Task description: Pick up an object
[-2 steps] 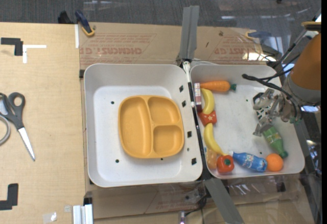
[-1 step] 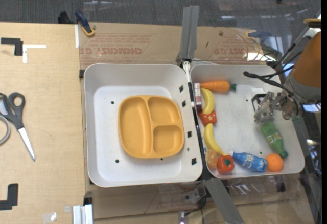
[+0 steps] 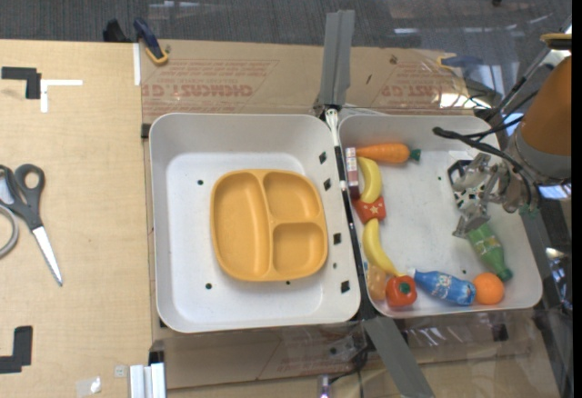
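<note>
My gripper (image 3: 470, 220) hangs low over the right part of the right bin (image 3: 427, 205), reaching in from the right. Its tip is just above the upper end of a green bottle (image 3: 489, 250) that lies slanted on the bin floor. An orange (image 3: 489, 289) and a blue bottle (image 3: 446, 287) lie along the near wall, with a red tomato (image 3: 401, 292) beside them. Two bananas (image 3: 368, 178) (image 3: 377, 248), a small red item (image 3: 370, 208) and a carrot (image 3: 386, 153) line the bin's left side.
The left bin (image 3: 182, 233) holds a yellow divided plate (image 3: 269, 224). Scissors (image 3: 33, 214) lie on the wooden bench at far left. Bare floor shows in the middle of the right bin, between the bananas and the gripper.
</note>
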### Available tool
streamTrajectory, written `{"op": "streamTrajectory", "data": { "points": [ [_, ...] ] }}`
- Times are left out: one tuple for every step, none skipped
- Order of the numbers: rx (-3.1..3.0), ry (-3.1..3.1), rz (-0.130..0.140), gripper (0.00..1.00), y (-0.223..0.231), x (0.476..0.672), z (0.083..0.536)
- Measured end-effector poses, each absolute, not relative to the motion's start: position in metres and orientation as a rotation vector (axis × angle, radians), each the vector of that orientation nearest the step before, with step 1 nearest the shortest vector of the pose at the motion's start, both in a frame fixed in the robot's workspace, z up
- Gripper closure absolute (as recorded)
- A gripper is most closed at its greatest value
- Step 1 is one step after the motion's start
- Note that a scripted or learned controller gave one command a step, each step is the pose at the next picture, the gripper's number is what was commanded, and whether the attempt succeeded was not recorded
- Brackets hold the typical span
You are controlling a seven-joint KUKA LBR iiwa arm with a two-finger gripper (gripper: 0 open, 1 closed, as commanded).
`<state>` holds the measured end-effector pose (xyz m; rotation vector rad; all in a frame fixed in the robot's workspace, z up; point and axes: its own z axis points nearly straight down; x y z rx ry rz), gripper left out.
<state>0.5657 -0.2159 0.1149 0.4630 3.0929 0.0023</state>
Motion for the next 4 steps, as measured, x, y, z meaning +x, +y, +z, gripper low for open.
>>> {"op": "streamTrajectory", "data": {
  "points": [
    [0.524,3.093,0.009,0.00,-0.216,0.561,0.094],
    [0.425,3.107,0.000,0.00,-0.221,0.650,0.304],
    [0.188,3.132,0.000,0.00,-0.221,0.637,0.130],
    [0.367,3.118,0.004,0.00,-0.219,0.572,0.092]
  ]
}}
